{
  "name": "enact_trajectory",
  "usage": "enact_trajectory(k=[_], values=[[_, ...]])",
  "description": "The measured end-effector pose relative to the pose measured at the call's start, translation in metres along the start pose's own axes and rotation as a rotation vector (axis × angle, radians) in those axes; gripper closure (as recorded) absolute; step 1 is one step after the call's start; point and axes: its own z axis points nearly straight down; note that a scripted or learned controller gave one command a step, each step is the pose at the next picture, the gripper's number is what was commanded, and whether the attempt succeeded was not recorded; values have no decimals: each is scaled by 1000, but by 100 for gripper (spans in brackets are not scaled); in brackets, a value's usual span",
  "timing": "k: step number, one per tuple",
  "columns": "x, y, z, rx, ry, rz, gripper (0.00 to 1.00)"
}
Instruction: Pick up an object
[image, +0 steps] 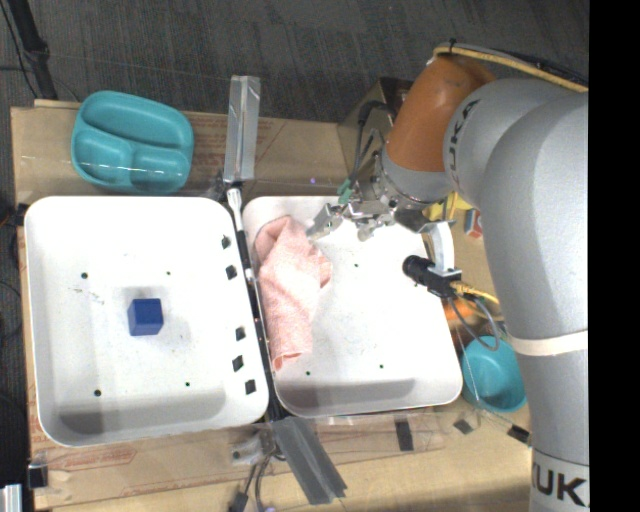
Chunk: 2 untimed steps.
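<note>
A pink cloth (288, 283) lies crumpled along the left wall of the right bin (400, 385). A small blue cube (146, 316) sits on the floor of the left bin (60, 225), left of its middle. My gripper (345, 218) hangs over the far edge of the right bin, just right of the cloth's top end. Its metal fingers stand spread apart with nothing between them.
A teal divided tray (132, 140) rests on the bench behind the left bin. A teal bowl (492, 374) sits at the right bin's right side, partly under the arm. Black clips line the wall between the bins.
</note>
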Motion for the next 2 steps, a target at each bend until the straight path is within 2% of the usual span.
enact_trajectory(k=[1, 2], values=[[14, 5, 77, -5, -1, -38, 0], [14, 5, 66, -5, -1, -41, 100]])
